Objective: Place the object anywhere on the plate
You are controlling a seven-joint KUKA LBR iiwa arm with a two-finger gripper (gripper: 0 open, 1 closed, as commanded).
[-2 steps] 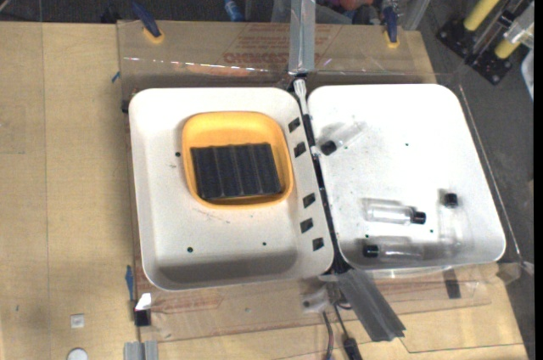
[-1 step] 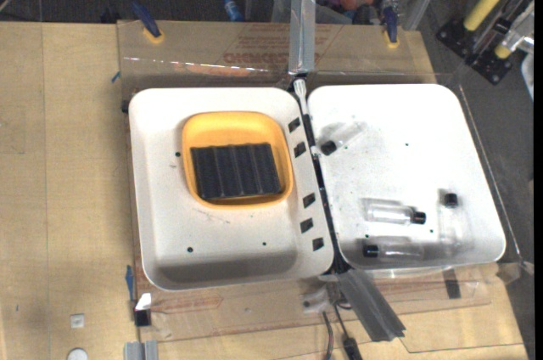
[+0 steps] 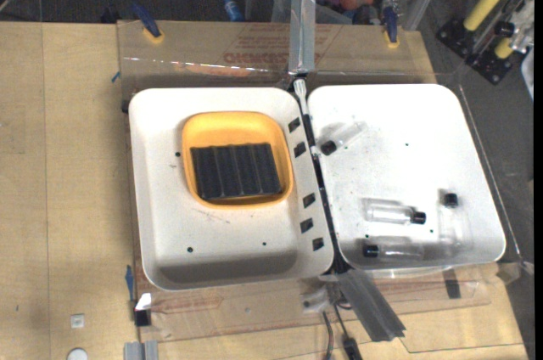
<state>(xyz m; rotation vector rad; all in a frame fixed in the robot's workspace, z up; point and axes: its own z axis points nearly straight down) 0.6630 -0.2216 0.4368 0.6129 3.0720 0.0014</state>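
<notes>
- A black ridged block (image 3: 236,170) is being carried by the orange plate (image 3: 194,132) in the left bin (image 3: 154,188).
- Clear, black-capped vials (image 3: 392,214) are being held in the right bin (image 3: 399,116).
- The tool's state cannot be told.

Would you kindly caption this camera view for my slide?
Yellow plate with black ridged object in left bin; clear vials in right bin.

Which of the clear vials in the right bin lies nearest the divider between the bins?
The small vial at the bin's upper left, beside the divider; the others lie lower, toward the front right.
</notes>
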